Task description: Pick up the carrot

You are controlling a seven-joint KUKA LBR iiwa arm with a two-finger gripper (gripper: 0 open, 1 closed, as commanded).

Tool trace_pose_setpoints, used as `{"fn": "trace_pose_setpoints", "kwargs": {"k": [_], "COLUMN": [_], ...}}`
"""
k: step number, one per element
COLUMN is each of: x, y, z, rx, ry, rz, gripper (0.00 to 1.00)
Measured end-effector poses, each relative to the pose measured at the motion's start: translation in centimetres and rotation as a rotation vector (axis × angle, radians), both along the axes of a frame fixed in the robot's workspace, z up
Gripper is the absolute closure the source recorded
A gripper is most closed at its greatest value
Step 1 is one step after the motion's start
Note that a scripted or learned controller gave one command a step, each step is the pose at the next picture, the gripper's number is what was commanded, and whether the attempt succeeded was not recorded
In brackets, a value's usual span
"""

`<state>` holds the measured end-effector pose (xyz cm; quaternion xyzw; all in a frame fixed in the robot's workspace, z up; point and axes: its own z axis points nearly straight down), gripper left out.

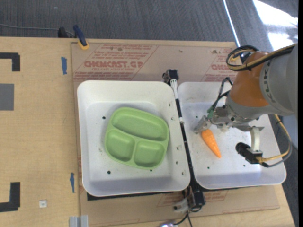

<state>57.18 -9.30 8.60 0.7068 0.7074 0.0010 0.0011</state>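
Carrot (211, 143), a smooth orange taper, lies on the glossy white floor of the right bin (265, 176), near its left edge, thick end just beside the gripper (204, 123). Whether the metal fingers are apart cannot be told, perhaps hidden by the wrist. A matte green three-compartment plate (136, 137) sits mid left bin (90, 126)

Grey carpet (142, 8) beyond wooden bench (33, 141)

Red print runs across the clear sheet (142, 60) lying under the two white bins (132, 91), just beyond their far rims. Above the left bin it reads roughly "CHEMCAST GP"; smaller lines around it are too fine to read.
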Motion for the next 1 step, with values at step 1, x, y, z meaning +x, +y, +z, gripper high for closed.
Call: {"fn": "trace_pose_setpoints", "kwargs": {"k": [1], "x": [0.11], "y": [0.03], "z": [1.08], "rx": [0.001], "ry": [-0.003], "rz": [-0.001], "gripper": [1.00]}}
